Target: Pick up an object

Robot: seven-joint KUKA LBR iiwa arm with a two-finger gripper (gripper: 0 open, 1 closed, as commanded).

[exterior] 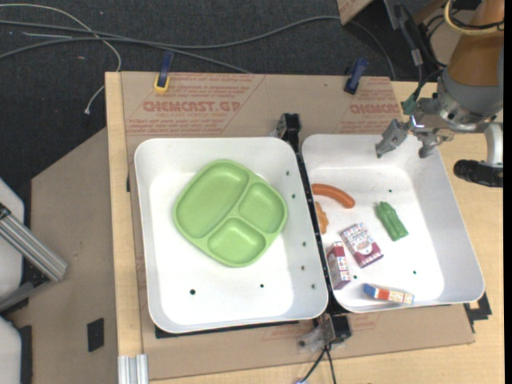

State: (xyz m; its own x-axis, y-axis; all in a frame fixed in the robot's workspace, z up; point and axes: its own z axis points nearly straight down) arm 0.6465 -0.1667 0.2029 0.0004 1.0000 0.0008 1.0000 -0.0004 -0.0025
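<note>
Upper right, the gripper [409, 141] hangs splayed and released — smooth orange sausage [333, 194], ridged green block [392, 220] untouched below.

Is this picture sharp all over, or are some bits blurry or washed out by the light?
In the camera view the green plate and the hot dog look fairly sharp; the white bins are bright but not blown out, with soft shadows along their walls; the pincer is slightly blurred, and print on the small packets is too soft to read.
</note>
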